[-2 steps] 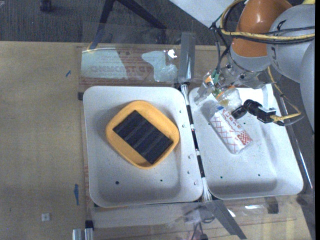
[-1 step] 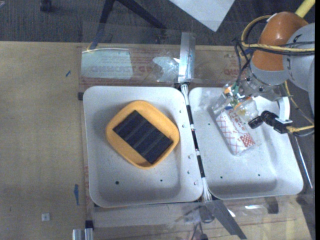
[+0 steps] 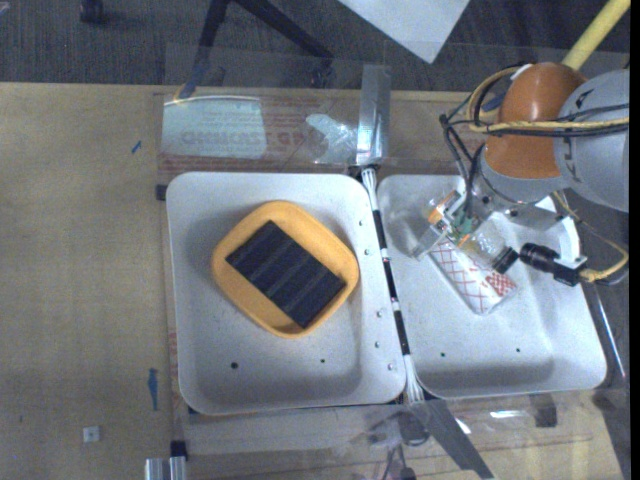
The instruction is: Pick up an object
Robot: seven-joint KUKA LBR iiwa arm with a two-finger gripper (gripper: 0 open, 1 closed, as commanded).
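Observation:
A white packet with a red criss-cross print (image 3: 482, 280) lies slanted in the right bin (image 3: 520, 360), near its back. My gripper (image 3: 447, 228) hangs low over the packet's upper-left end, close to the bin's left wall, with the grey arm and its orange band (image 3: 535, 118) reaching in from the right. Whether the gripper touches the packet is unclear from this angle. A rounded yellow-orange object with a dark ribbed panel on top (image 3: 285, 268) rests in the middle of the left bin (image 3: 200, 368).
A black cable plug (image 3: 545, 258) dangles from the arm just right of the packet. Behind the bins lie a clear plastic sheet (image 3: 215, 128) and a metal bracket (image 3: 373, 118). Wooden bench surface (image 3: 80, 268) extends to the left.

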